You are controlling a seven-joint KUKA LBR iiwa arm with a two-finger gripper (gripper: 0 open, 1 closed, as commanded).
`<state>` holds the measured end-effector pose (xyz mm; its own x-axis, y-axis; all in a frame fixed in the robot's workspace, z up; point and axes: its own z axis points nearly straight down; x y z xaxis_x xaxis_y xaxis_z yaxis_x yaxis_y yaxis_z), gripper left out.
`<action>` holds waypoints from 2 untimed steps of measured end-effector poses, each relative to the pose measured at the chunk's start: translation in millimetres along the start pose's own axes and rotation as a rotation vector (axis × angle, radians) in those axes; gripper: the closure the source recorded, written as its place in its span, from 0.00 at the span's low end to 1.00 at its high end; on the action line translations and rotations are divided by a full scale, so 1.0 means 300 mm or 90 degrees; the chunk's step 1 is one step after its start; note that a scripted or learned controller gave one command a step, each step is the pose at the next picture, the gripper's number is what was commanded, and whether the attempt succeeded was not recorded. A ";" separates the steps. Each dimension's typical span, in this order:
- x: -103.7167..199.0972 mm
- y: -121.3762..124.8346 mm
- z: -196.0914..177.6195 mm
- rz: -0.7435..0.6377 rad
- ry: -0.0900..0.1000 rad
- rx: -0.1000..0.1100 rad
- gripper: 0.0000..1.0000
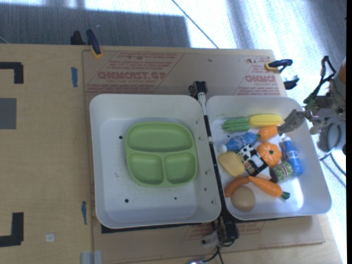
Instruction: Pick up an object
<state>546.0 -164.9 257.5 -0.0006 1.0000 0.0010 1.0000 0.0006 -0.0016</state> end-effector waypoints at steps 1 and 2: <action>0.027 0.172 0.511 0.000 0.000 -0.011 0.00; 0.032 0.178 0.471 0.000 0.002 -0.014 1.00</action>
<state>599.0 -155.2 116.0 -0.0014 1.0000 0.0038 0.9998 0.0013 0.0200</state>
